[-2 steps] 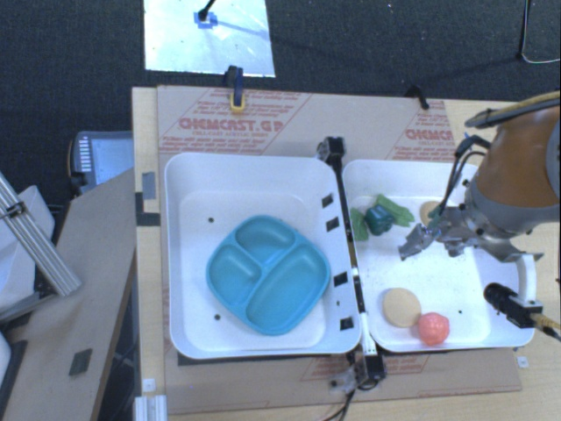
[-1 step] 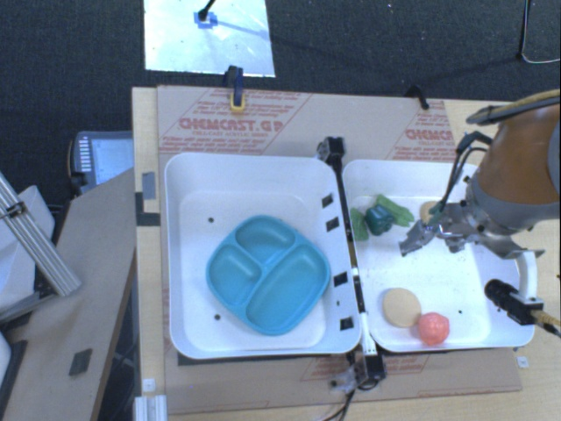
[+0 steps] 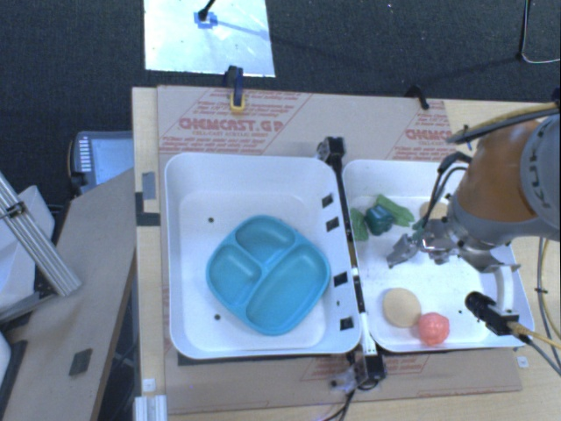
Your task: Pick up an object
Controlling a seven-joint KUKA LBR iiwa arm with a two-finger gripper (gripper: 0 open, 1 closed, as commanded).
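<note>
The gripper point(image 3: 405, 251) is seen low in the right bin point(image 3: 456, 172), centre right of frame; whether its fingers are apart cannot be told. A blue divided plate point(image 3: 267, 274) is held by the left bin point(image 3: 254, 169); a tan ball point(image 3: 402, 307) and pink ball point(image 3: 433, 327) are seen lower right.

You see the bench point(image 3: 289, 112) covered by printed cardboard, bearing two white bins side by side. The left bin point(image 3: 188, 235) holds a blue divided plate point(image 3: 267, 273). A yellow clamp point(image 3: 237, 90) sits on the cardboard's far edge. Beyond it, a shiny metal sheet point(image 3: 209, 24) lies on dark carpet point(image 3: 70, 42).
</note>
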